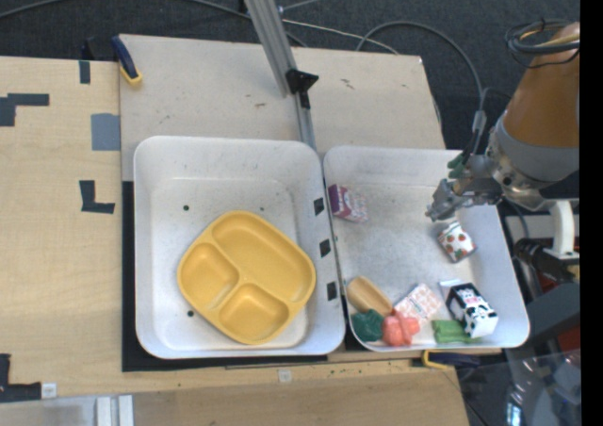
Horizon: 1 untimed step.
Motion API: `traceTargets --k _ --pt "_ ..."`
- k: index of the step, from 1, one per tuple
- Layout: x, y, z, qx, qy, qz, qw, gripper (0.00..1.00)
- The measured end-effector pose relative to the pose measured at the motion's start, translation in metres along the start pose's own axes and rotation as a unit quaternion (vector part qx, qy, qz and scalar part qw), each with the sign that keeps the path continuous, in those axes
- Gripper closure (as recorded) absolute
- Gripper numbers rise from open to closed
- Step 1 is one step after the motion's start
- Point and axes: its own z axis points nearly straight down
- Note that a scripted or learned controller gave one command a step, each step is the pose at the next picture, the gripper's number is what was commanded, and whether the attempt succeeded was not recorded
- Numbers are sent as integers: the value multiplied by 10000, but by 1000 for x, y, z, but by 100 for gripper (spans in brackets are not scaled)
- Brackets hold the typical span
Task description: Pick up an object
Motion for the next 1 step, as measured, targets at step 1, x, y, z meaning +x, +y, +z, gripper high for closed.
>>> traceTargets --k 1 --pt "48 17 -5 3 -1 2 10000 100"
